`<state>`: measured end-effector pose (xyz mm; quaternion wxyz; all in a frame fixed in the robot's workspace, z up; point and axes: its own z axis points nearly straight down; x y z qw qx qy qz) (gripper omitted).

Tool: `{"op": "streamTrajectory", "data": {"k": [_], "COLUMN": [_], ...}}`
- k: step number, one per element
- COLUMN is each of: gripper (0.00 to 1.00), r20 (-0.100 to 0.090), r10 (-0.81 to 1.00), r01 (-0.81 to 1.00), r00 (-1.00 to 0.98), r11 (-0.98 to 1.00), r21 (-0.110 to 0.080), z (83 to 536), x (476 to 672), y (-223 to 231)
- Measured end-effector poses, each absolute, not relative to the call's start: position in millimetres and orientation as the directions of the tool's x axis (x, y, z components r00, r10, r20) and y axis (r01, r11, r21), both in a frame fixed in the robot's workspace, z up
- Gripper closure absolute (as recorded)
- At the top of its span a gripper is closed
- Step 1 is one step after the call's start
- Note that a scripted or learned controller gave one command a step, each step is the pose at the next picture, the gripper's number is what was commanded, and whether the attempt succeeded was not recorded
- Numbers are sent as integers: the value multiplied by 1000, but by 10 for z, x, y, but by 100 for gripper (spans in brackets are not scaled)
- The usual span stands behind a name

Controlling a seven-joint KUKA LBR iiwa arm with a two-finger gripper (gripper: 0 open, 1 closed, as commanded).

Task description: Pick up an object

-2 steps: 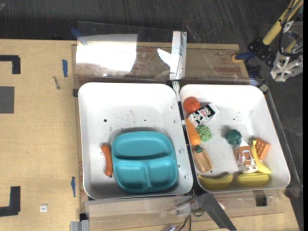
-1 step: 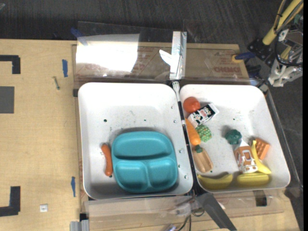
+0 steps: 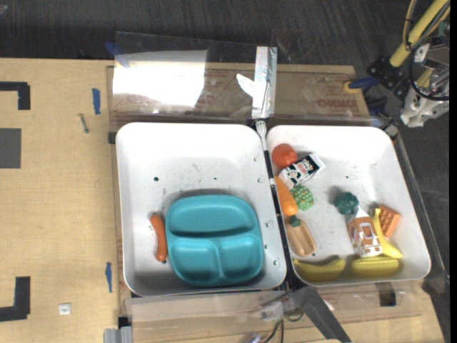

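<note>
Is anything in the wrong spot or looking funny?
Mostly tidy. One oddity: an orange hot dog lies alone in the left bin, squeezed beside the teal tray, while the other toy food sits in the right bin.

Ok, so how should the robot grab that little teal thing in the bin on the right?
Probably from straight above. The teal toy sits alone on bare floor of the right bin, apart from the carton below it and the green ball to its left, so fingers can drop on both sides. Grip across its rounded middle, its widest part.
</note>
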<state>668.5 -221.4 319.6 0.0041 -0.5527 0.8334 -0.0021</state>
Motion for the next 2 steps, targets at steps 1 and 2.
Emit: {"op": "streamTrajectory", "data": {"k": [1, 2], "gripper": [100, 100], "r20": [-5, -4], "r10": [-951, -988], "r01": [-950, -988], "r00": [-311, -157], "r11": [311, 157], "r21": [-13, -3], "z": [3511, 3190], "x": [6686, 6679], "y": [-2217, -2214]}}
